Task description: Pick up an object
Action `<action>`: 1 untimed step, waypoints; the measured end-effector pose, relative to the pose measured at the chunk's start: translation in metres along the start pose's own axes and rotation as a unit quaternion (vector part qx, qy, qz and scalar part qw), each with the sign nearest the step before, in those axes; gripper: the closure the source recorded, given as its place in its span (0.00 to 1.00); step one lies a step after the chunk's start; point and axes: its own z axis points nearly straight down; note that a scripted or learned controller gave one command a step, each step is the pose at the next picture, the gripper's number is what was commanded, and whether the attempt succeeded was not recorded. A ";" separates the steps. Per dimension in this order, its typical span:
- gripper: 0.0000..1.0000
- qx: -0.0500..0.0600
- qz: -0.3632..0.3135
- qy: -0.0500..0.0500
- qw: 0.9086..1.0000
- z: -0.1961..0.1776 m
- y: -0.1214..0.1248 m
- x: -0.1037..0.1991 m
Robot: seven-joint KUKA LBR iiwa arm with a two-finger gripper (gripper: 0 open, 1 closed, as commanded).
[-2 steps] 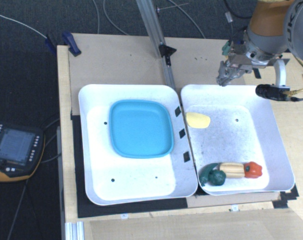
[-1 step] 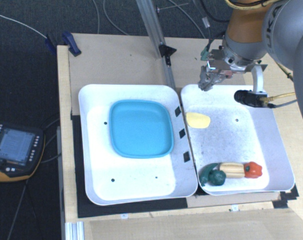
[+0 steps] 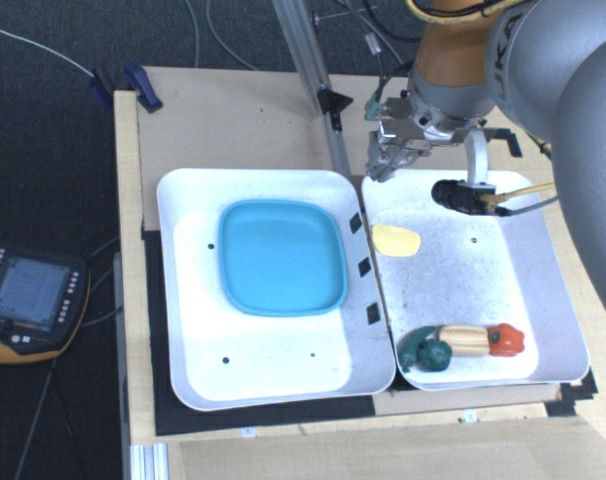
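The gripper (image 3: 380,168) hangs over the far left corner of the right bin (image 3: 543,268), just above the rim where the two bins meet. From this angle I cannot tell whether it is spread or closed, and nothing shows in its grasp.

The nearest thing to pick is a yellow piece (image 3: 396,240), lying flat near the right bin's left wall, a little toward the near side from the gripper. It is apart from the wall, with bare floor on its right and near sides. Three more things sit in a row against the near rim: a green lump (image 3: 426,353) near the near left corner, a tan roll (image 3: 465,340) touching it, and a red piece (image 3: 507,340) touching the roll's other end. The middle of this bin is open and speckled.

The left bin (image 3: 188,298) holds a blue dish (image 3: 283,258), set toward its far right. A wide white margin lies along the bin's left and near sides.

Both bins rest on a pale tabletop (image 3: 233,118), whose far strip is bare apart from a blue clamp (image 3: 143,86) at the far left corner. A metal post (image 3: 301,43) rises at a slant behind the bins. Beyond the left edge, a pendant (image 3: 28,303) lies on dark floor among cables.
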 end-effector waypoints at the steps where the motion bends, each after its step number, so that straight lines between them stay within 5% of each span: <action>1: 1.00 0.000 0.000 0.000 1.000 -0.011 -0.012 0.051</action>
